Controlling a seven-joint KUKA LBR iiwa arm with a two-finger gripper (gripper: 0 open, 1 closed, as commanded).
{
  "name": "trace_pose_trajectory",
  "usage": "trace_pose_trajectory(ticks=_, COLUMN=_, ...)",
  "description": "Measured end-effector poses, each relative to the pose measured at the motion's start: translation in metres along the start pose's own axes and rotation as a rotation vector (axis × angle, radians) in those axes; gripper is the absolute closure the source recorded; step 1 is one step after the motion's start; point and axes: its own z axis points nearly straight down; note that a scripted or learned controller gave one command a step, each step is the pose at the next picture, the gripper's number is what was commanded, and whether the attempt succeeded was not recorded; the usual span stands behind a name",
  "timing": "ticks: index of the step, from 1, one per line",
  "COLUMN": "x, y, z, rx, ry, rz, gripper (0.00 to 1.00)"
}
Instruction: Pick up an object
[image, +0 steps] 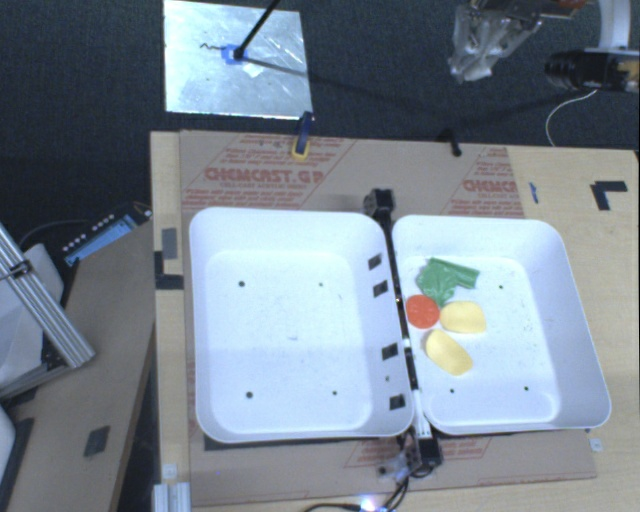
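In the right bin (560, 300) lie a green leafy piece (445, 276), a round red-orange piece (422, 311) and two yellow pieces, one (463, 318) beside the red one and one (449, 352) just below it. They cluster near the bin's left wall. My gripper (478, 48) hangs high at the top of the view, well beyond the bench's far edge and apart from every object. Nothing shows between its fingers.
The left bin (285, 320) stands beside the right one, joined by a black hinge strip (395, 320). A shiny metal plate (236, 58) lies on the floor at the top left. A cable (560, 110) loops at the top right.
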Motion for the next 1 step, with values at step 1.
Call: trace_pose_trajectory(ticks=1, x=0.0190, y=-0.0003, z=0.2505, rx=0.018, ry=0.002, rz=-0.009, gripper=1.00)
